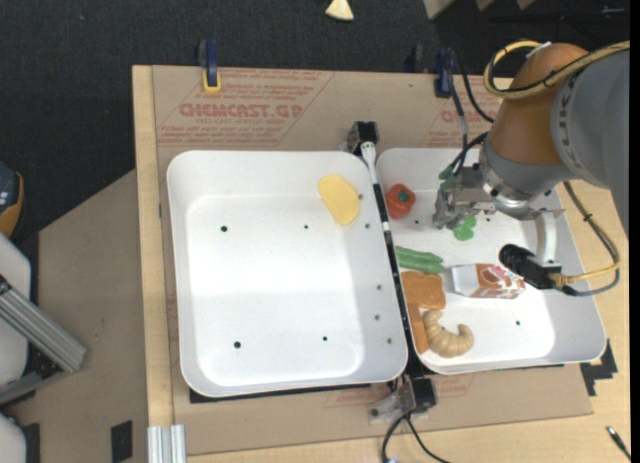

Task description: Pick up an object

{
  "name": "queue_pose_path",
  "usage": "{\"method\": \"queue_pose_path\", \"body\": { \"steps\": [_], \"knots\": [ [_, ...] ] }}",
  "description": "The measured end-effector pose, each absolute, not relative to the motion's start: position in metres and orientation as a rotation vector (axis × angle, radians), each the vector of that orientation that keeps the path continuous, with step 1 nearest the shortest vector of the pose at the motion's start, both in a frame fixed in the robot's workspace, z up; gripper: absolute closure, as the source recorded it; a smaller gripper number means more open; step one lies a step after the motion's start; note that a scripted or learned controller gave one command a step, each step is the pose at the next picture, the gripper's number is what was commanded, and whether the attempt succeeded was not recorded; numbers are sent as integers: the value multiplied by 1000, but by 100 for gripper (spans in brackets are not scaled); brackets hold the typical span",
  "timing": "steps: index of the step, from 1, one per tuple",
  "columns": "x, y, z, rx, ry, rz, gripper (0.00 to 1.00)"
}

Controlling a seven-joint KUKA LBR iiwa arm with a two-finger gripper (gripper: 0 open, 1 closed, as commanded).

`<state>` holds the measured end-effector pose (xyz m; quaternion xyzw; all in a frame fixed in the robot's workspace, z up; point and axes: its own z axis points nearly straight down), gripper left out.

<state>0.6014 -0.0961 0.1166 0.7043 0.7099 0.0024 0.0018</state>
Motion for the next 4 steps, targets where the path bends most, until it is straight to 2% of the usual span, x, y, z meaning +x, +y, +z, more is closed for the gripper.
{"method": "queue_pose_path", "body": {
  "steps": [1, 2, 3, 4],
  "knots": [
    [546, -96, 130, 2227, 2224, -4, 100],
    [485, -105, 83, 2230, 2220, -3, 100],
    [581, -19, 192, 2199, 2226, 21, 100],
    [516, 129, 168, 2210, 2247, 0, 100]
  ]
}}
